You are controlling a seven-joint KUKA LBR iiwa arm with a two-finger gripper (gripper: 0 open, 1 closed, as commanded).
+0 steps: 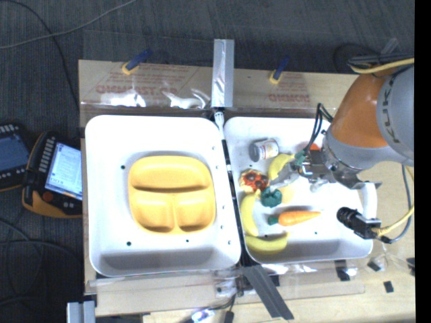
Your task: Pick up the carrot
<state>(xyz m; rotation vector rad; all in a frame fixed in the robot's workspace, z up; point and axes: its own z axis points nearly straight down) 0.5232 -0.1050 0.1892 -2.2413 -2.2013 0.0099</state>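
The carrot [297, 217] is lying flat in the right bin [350, 247], just next to a banana [256, 231] and a small green thing [271, 196]. The claw [296, 169] is hovering above it near another banana [279, 163]; can't tell what the claw's doing.

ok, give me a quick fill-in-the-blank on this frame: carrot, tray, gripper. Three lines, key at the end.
1. The orange carrot with a green top lies in the ____ white bin of the camera view.
2. The yellow compartment tray has ____ compartments.
3. The long yellow banana curves along the carrot's ____ side in the view, while the two-finger gripper hangs above the carrot.

Missing words: right; three; left
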